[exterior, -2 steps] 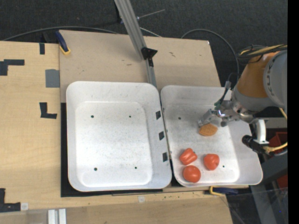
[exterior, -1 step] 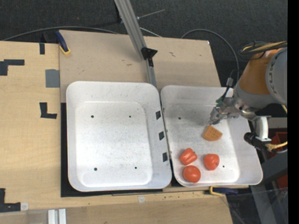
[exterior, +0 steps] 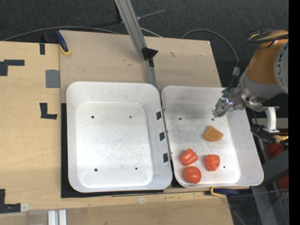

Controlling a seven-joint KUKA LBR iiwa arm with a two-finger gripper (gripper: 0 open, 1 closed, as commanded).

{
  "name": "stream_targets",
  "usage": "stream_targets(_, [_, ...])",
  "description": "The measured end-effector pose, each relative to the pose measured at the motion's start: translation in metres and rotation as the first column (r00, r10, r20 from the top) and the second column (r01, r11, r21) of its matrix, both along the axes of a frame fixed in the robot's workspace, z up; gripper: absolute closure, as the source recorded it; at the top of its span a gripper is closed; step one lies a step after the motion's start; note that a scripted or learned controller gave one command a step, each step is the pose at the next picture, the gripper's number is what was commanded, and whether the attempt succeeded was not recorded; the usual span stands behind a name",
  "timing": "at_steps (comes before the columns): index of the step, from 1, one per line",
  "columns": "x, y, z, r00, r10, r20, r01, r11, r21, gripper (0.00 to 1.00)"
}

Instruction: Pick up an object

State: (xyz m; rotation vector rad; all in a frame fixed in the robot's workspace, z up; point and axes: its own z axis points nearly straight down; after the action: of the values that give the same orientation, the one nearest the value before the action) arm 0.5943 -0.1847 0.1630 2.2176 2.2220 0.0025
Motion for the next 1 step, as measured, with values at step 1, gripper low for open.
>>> stream_targets(1, [0.0014, 0.0004, 0.0486, 1.000, 0.000, 0.002, 0.000, 1.000, -0.001, 1.00])
